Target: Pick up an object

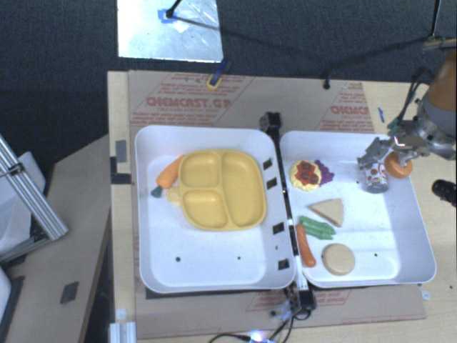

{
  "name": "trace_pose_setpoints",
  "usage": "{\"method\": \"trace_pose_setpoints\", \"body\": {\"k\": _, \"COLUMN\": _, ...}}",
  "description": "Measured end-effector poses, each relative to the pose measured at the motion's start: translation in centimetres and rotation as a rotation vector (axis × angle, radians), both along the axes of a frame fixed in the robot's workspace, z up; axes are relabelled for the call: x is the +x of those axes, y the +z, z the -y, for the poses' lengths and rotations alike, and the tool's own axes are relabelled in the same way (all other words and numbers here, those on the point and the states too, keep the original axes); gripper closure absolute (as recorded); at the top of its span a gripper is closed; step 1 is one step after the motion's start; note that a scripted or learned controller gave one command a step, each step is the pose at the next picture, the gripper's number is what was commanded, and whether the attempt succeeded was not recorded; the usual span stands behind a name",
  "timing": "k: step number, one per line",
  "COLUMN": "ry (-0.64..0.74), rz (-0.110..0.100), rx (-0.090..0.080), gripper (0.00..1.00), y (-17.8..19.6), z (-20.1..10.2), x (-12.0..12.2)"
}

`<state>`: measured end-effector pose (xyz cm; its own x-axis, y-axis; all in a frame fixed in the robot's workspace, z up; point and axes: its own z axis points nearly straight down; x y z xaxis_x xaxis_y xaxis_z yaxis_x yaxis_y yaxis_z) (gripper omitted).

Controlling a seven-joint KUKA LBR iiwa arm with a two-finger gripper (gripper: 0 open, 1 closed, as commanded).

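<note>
Reaching in over the right bin point(410, 213), the gripper point(376, 164) hangs at the bin's far right part, above a small can point(375, 178) beside an orange toy point(398, 166); whether its fingers are spread or pressed together cannot be told. Nearby lie a spaghetti plate point(306, 175), bread slice point(328, 211), green beans point(318, 227), sausage point(305, 246) and round biscuit point(338, 259). The left bin point(153, 191) holds a yellow divided tray point(218, 189) and carrot point(170, 171).

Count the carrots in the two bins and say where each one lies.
2. One carrot lies in the left bin, against the yellow tray's left edge. The other carrot lies in the right bin, near the divider, below the green pod. Others could be hidden under the tray.
</note>
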<state>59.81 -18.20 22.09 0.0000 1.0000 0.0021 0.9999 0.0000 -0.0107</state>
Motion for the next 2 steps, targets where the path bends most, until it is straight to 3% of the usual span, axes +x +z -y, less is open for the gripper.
{"method": "trace_pose_setpoints", "body": {"k": 1, "ry": 0.003, "rz": 0.012, "rx": -0.002, "gripper": 0.00, "y": 0.7, "z": 0.0, "x": 0.3}}
{"method": "trace_pose_setpoints", "body": {"k": 2, "ry": 0.005, "rz": 0.009, "rx": -0.001, "gripper": 0.00, "y": -4.2, "z": -1.0, "x": 0.1}}
